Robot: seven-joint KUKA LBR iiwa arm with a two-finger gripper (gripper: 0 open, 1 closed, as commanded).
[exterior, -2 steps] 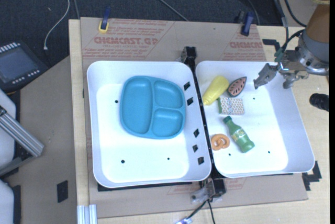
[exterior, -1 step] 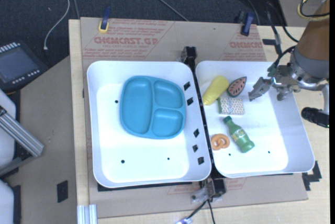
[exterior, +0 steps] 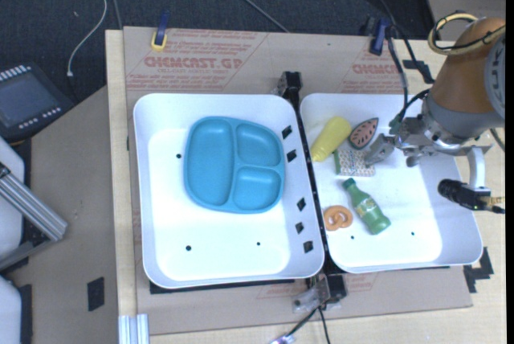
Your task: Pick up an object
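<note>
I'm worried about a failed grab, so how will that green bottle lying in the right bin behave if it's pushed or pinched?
The green bottle lies on its side, so its rounded body will probably roll under a nudge. It looks like smooth toy plastic, likely light, stiff and somewhat slippery. Gripping across the narrow neck may hold better.

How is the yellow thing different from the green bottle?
The yellow thing is plain yellow and plump; the green bottle is green, thinner, with a narrow neck. The yellow thing lies nearer the bin's top edge, the green bottle nearer the bottom edge. Both lie flat in the right bin.
</note>
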